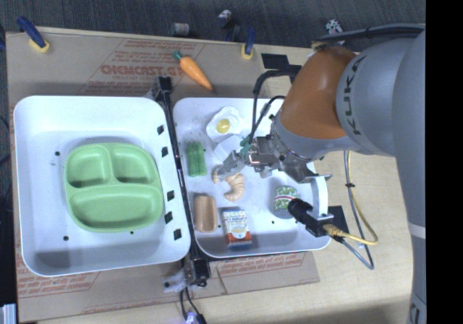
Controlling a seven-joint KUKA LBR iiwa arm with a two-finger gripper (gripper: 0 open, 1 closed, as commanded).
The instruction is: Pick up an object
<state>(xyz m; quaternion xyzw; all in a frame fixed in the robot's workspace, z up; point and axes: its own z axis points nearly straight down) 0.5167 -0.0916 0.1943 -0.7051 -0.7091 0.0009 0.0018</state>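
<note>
The right bin [189, 232] holds a fried egg [223, 126], a green ridged piece [195, 158], a croissant [235, 184], a bread roll [205, 212], a small red and white carton [236, 225] and a green and white round piece [284, 197]. My gripper [230, 164] hangs low over the middle of this bin, just above the croissant and below the egg. Its metal fingers [233, 160] point left. Nothing shows between them.
The left bin [29, 171] carries a green divided tray [113, 186]. A toy carrot [195, 72] lies on the cardboard behind the bins. The arm's grey body and orange band [325, 98] cover the right bin's far right side. Cables [354, 232] trail at the right.
</note>
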